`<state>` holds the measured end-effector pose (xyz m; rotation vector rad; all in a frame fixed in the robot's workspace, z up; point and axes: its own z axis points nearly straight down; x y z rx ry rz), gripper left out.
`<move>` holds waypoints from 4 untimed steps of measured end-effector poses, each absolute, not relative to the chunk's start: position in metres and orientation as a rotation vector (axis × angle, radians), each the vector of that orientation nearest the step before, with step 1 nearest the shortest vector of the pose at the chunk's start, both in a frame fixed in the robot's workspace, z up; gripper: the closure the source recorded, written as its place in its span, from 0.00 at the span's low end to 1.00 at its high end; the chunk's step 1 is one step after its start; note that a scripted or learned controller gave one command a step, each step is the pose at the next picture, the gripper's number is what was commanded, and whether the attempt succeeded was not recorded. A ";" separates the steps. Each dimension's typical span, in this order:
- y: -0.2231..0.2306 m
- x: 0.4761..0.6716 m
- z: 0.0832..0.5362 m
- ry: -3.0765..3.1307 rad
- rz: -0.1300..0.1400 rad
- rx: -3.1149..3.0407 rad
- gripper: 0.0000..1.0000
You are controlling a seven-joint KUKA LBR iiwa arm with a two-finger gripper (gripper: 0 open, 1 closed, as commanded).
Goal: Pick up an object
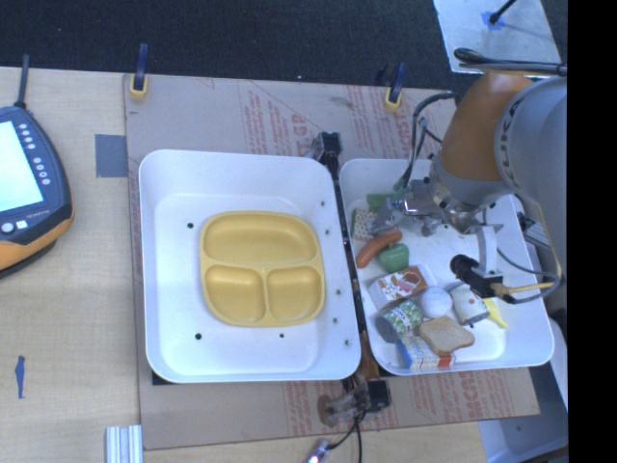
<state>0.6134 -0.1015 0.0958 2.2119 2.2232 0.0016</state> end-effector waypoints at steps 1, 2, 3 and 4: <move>-0.097 0.658 0.096 2.223 0.003 2.215 0.00; -0.100 0.615 0.096 2.223 0.005 2.211 0.00; -0.109 0.658 0.096 2.226 0.004 2.215 0.00; -0.105 0.602 0.096 2.224 0.003 2.211 0.00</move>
